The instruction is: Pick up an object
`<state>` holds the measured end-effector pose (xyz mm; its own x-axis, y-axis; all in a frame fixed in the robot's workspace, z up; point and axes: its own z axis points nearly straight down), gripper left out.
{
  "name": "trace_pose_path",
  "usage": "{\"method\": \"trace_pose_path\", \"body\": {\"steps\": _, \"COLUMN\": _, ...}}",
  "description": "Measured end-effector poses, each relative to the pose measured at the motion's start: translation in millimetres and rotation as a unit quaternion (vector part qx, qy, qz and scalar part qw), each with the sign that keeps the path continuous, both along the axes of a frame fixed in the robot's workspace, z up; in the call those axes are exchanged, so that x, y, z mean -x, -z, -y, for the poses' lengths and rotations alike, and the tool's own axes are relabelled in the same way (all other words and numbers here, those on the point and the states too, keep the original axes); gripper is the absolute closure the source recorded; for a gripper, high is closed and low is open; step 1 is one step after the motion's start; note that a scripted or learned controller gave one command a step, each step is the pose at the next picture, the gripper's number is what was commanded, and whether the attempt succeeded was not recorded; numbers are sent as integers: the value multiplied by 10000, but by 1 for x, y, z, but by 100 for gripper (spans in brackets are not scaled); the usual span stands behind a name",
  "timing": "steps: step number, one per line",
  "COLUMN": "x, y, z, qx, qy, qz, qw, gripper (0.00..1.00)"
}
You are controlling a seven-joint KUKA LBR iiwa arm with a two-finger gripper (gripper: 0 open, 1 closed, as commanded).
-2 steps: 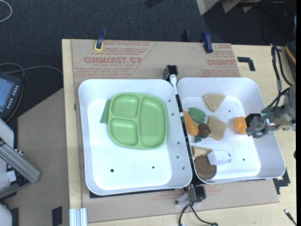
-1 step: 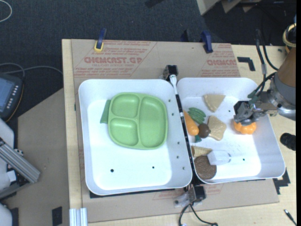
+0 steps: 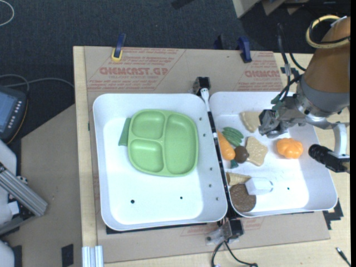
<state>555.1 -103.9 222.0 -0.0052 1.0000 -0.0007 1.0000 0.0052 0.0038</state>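
Metal pincer (image 3: pixel 271 123), grip state unclear, hovers beside a smooth rounded orange fruit (image 3: pixel 289 148).

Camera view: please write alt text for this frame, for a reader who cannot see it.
A grey and orange robot arm reaches from the right, its gripper low over the right white bin, which holds scattered toy food including an orange fruit and a carrot. The left white bin holds a green divided plate.
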Motion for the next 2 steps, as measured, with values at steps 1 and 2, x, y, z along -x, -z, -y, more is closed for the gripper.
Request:
{"method": "trace_pose_path", "body": {"steps": 1, "x": -44, "y": -11, "z": -29, "qx": -2, "qy": -1, "qz": 12, "qw": 10000, "gripper": 100}}
{"method": "trace_pose_path", "body": {"steps": 2, "x": -82, "y": -7, "z": -55, "qx": -3, "qy": 4, "qz": 6, "qw": 10000, "gripper": 100}}
